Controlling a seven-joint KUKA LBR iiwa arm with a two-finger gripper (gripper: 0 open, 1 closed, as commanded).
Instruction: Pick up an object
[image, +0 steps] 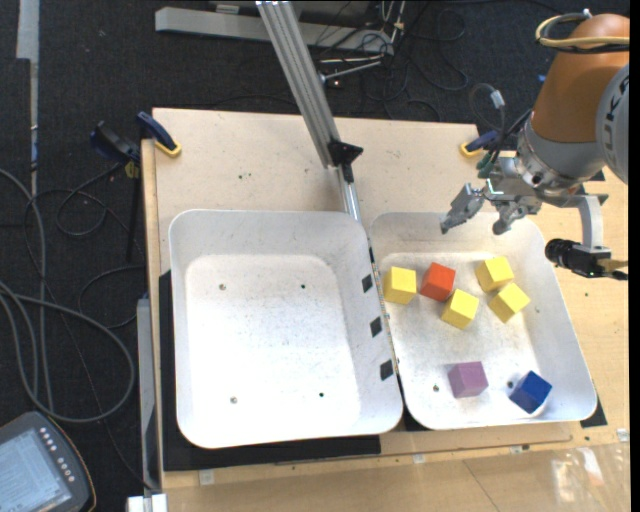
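Blocks wait below me.
My gripper (483, 212) is spread wide, holding nothing; the red block (437, 282) sits down-left.

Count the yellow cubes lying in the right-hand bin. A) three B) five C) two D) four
D: four yellow cubes lie in the right bin: one at its left, one right of the red cube, and two toward the far right.
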